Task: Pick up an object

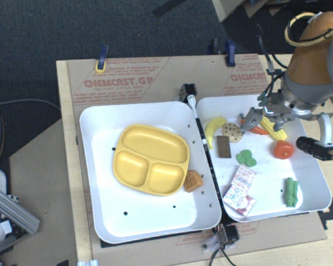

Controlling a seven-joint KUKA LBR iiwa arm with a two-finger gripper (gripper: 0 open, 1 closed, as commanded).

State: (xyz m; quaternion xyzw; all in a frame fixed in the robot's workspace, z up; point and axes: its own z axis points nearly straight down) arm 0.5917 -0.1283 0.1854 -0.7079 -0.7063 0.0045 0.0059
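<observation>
My gripper point(265, 122) hangs over the far part of the right bin point(317, 202), open, with nothing between its fingers. Just under it lie a red-orange piece point(260, 131) and a yellow corn cob point(276, 131). A round cookie point(231, 131) sits just left of the gripper, with a yellow banana point(212, 130) and a brown bar point(223, 147) beyond it. A red tomato point(283, 149) lies slightly nearer than the gripper. A green leafy toy point(246, 157), a snack packet point(240, 190) and a green pickle point(291, 192) lie toward the bin's front.
The left bin point(103, 206) holds a yellow divided plate point(151, 158) and an orange-brown nugget point(193, 181) at its right side. A black divider rail point(204, 150) runs between the bins. The arm's black fitting point(311, 145) juts over the right bin's right side.
</observation>
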